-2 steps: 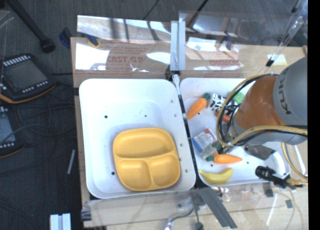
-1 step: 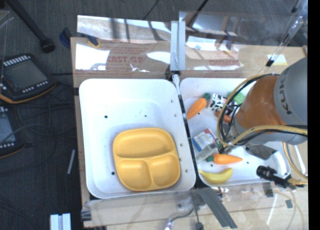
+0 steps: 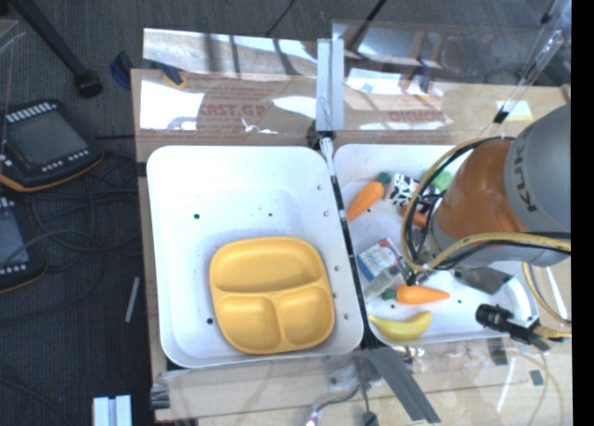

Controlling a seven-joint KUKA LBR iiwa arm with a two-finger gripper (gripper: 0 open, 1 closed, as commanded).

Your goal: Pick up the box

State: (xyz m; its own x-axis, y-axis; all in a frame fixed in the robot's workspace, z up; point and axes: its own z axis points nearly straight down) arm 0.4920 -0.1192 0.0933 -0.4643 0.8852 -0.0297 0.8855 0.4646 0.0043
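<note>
Hovering claw (image 3: pixel 415 271) beside box (image 3: pixel 379 258).

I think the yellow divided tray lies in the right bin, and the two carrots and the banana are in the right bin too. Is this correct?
Not quite. The camera view shows the yellow divided tray in the left bin, not the right one. The rest holds: both carrots and the banana lie in the right bin.

Arm (image 3: pixel 548 174): grey rounded casing, broad orange band (image 3: pixel 473 197) above wrist. Dark lettering on grey shell (partly cut off, "KU" legible). Black and yellow cables (image 3: pixel 422 229) loop beside the band.
</note>
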